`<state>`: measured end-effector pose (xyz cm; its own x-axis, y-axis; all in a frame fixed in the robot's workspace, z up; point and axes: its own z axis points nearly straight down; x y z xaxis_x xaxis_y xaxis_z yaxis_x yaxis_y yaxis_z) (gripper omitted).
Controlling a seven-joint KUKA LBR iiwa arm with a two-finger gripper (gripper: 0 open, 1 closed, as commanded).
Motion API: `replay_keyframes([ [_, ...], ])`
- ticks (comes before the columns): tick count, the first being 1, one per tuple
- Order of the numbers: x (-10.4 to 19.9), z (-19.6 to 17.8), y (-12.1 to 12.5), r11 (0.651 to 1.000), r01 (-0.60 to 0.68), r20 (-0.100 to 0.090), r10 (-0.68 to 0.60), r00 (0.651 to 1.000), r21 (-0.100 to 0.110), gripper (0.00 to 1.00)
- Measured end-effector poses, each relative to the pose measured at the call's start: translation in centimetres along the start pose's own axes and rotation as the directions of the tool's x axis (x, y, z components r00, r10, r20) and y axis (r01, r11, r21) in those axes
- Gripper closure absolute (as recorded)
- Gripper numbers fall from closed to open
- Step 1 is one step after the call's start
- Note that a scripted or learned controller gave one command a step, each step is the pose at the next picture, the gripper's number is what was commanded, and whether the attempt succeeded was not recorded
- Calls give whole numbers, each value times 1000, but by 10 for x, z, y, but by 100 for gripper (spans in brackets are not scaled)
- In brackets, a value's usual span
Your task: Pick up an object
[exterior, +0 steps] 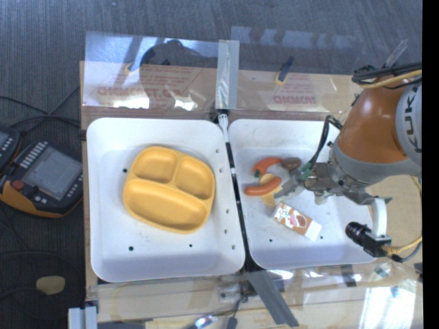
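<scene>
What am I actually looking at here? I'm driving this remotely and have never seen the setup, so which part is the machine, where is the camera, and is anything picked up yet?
The picture comes from one fixed camera above the bench, looking down at a slant. The grey and orange shape at the right is the robot arm; it reaches in from that side. Its hand is low over the right bin, beside a small pile of items. I cannot tell whether the hand is open or closed, and nothing is visibly held.

The right bin holds two orange, sausage-like pieces, a small brown item and a flat printed packet lying apart from them. The left bin holds a yellow divided tray with three compartments. On the floor at the far left lies the control pendant with its screen.
</scene>
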<state>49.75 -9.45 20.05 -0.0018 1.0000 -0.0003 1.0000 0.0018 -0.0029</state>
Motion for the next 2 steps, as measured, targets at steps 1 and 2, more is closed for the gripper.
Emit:
replay_keyframes([
  [1, -10, 110, 5, 1000, -1, 2, 2, 1000, -17, 0],
  [2, -10, 100, 6, 1000, -2, 0, 2, 1000, -21, 100],
])
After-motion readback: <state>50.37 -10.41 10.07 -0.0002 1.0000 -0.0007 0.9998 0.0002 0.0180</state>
